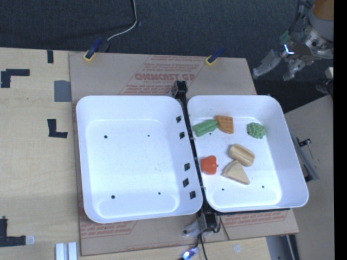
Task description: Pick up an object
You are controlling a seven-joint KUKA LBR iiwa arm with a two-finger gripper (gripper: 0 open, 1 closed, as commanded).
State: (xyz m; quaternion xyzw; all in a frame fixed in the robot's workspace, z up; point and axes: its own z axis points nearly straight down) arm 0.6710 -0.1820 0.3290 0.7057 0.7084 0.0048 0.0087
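Hovering: gripper [284, 64] hangs at upper right, outside the right bin [282, 118], fingers spread and bare.
Cut off: arm runs off the frame's edge.
Objects: green pickle [205, 127], orange wedge [224, 124], knobbly broccoli [256, 130], red pepper [209, 164], tan bread roll [241, 154], pale sandwich triangle [236, 173], all in right bin.
Left bin [87, 112]: smooth white plastic.

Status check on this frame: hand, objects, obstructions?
Hand raised beyond right bin, open, holding nothing. Five food pieces in right bin. Nothing blocking them.

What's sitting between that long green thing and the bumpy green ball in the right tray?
In the camera view, an orange ridged piece lies between the long green piece and the bumpy green ball, touching the long one.
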